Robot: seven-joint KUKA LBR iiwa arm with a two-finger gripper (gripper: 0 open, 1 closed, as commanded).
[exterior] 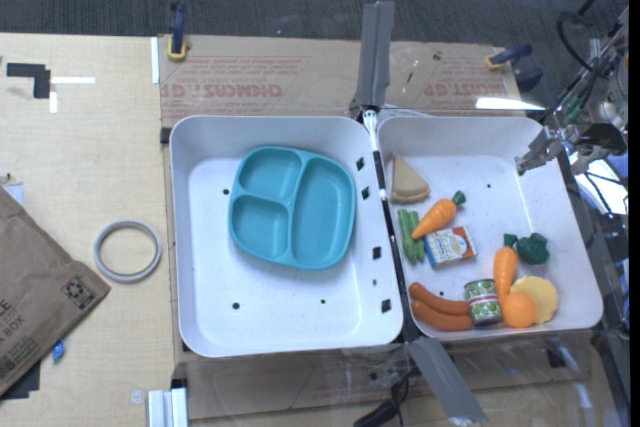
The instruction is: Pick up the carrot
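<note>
Two carrots lie in the right bin [560,215]. One carrot [436,216] rests at a slant near the bin's middle left, with its green top pointing up and right. A second, smaller carrot [505,269] stands lengthwise further right, next to a dark green broccoli piece [530,248]. My gripper [556,133] hangs over the bin's far right corner, well apart from both carrots and touching nothing in the bin.
Around the carrots lie a bread slice [407,180], green beans [410,235], a small packet [449,246], two sausages [440,308], a can [482,301], an orange [518,311] and a yellow piece [541,293]. A teal divided plate [293,207] sits in the left bin. A tape roll [127,249] lies on the bench.
</note>
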